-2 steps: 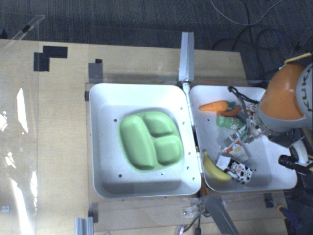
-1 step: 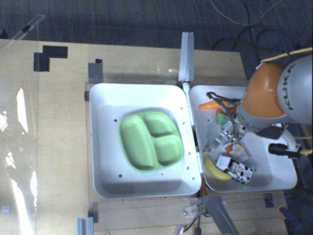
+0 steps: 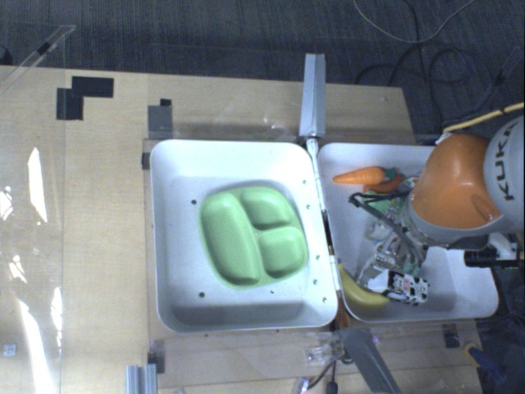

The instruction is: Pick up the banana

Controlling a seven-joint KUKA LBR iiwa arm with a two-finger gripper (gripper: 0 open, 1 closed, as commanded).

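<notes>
While tool [image 3: 399,271] hangs low in right bin [image 3: 484,302], finger state cannot be told amid cables and clutter. Banana [image 3: 358,289] lies just left of tool, against bin's left wall near front corner. Judged light, soft, smooth-skinned, easily bruised; best taken across middle. Long axis runs from left wall toward bin front, curving rightward under tool. Carrot [image 3: 367,176] sits farther back.

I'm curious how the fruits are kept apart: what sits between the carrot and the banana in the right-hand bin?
In the camera view, the gripper and its cables lie between the carrot and the banana.
</notes>
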